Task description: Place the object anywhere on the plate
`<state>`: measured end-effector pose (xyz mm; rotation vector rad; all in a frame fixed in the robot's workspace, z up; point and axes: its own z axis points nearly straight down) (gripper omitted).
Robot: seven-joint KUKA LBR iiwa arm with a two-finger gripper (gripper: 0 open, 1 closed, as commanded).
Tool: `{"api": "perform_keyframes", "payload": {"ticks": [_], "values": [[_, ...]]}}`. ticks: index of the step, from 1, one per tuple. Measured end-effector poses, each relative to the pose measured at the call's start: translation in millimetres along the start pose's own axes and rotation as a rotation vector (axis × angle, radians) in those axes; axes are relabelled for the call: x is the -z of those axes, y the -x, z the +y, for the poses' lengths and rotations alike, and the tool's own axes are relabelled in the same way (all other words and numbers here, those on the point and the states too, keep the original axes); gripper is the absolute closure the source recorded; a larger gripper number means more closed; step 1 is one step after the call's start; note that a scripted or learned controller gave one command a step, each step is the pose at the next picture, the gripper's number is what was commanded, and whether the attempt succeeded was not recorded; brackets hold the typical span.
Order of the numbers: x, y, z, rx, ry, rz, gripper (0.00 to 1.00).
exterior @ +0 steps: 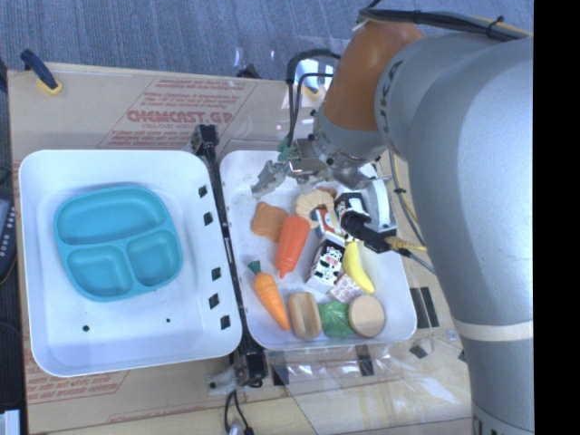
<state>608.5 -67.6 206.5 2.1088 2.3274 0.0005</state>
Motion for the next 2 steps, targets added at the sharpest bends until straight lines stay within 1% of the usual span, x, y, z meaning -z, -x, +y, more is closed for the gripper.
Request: {"api": "perform_keyframes", "payload": {"ticks": [1,2], "values": [[22.8,50.2,38.1,-0.633,-0.003,0.000,0.00],[3.1,35.7,-21.5,-0.322,-0.008,0.001,0.00]]}}
